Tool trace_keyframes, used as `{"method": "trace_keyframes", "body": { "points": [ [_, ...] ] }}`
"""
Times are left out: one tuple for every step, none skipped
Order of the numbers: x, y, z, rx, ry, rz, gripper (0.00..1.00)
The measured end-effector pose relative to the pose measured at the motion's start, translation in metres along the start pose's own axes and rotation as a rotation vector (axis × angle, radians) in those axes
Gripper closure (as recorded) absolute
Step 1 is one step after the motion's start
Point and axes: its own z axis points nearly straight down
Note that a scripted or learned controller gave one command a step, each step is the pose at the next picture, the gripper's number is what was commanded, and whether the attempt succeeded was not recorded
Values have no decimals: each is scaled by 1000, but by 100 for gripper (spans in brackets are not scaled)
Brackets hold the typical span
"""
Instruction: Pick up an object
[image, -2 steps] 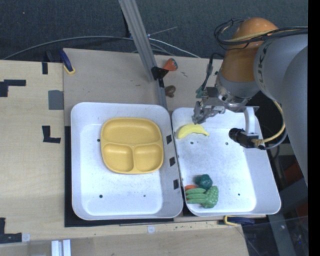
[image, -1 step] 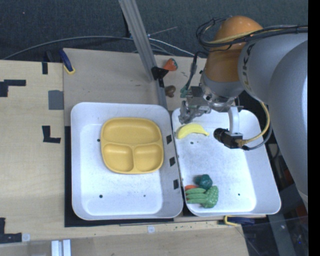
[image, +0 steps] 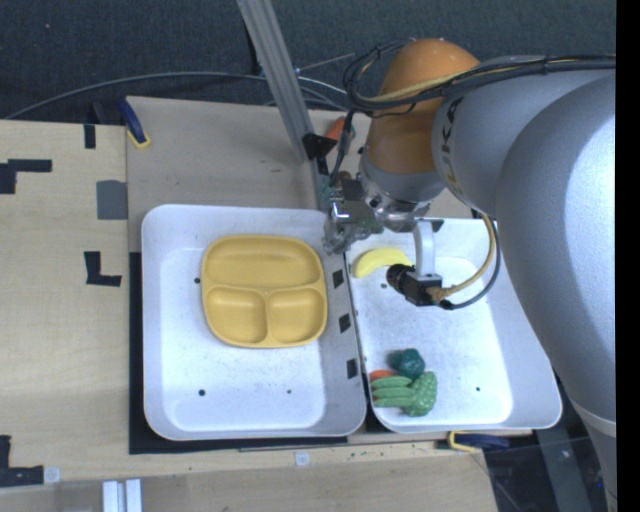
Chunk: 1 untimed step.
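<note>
The hand (image: 345, 232) hangs over the seam where the two bins meet, near their far edge, its small metal parts a dark tangle against the white plastic; from my remote station I cannot tell how it is set, nor make out anything held in it. Above it I see the arm's orange band (image: 412, 95) and the broad grey arm (image: 540, 200) filling the right side of the view, with black and yellow cables (image: 470, 285) looping down to a dark fitting above the right bin.

In the right bin (image: 500, 390), a yellow toy banana (image: 378, 262) lies near the far edge, just right of the hand and close beside the dark fitting. Toward the near left corner of the same bin sits a cluster of toy food: a dark green piece (image: 407, 361), a lighter green bumpy vegetable (image: 412, 393) touching it, and a small orange-red piece (image: 381, 376) at their left.

The left bin (image: 180, 400) carries a yellow divided plate (image: 264, 290) with three compartments, lying flat in the far half, its right edge near the hand. The tan bench (image: 60, 300) stretches off to the left, marked with scraps of black tape. A grey metal bar (image: 280, 75) slants down from the top of the view toward the hand.
</note>
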Motion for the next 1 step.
{"method": "trace_keyframes", "body": {
  "points": [
    [52,3,4,-1,0,0,100]
  ]
}}
